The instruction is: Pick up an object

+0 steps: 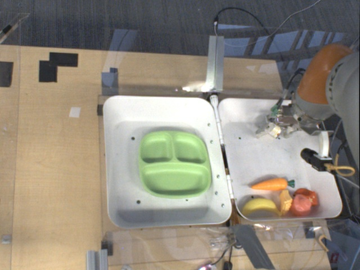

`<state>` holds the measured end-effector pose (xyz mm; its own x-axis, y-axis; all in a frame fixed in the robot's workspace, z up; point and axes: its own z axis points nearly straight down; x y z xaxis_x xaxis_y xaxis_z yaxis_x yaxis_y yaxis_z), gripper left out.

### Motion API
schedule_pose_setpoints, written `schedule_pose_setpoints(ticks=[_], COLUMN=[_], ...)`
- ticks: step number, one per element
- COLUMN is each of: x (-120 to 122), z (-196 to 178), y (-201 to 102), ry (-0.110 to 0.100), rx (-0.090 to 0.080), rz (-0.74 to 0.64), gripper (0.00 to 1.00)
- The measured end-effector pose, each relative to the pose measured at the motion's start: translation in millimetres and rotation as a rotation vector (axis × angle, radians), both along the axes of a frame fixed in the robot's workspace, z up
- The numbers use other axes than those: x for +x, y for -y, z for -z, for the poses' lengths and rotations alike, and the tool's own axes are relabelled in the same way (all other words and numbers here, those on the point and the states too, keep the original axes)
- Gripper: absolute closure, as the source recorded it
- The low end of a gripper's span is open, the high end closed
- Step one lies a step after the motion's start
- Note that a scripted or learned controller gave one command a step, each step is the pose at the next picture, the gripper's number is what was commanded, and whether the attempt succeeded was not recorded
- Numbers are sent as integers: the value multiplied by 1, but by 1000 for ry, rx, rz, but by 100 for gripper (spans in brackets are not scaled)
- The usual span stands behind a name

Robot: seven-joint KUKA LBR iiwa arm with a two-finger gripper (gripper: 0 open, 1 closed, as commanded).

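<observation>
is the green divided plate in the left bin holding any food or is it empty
Empty. The green plate shows bare compartments; the carrot and banana lie in the right bin.

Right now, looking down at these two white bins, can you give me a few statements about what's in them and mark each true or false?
1. The green divided plate lies in the left bin. True.
2. The carrot lies on the green plate. False: it lies in the right bin, near the front.
3. The banana lies beside the red fruit at the back wall. False: both lie in the front corner.
4. The gripper sits over the right bin's back part. True.
</observation>
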<state>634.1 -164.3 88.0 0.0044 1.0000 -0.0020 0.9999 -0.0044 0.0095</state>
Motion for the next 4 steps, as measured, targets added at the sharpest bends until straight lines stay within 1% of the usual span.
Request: schedule_pose_setpoints(ticks=[1, 2, 3, 4], x=[38, 33, 37, 37], z=[0, -78, -11, 1], y=[4, 2, 17, -10], ry=[-1, -1, 0, -2], rx=[1, 1, 0, 1], rz=[-3, 132, -30, -43], gripper=[0, 0, 0, 0])
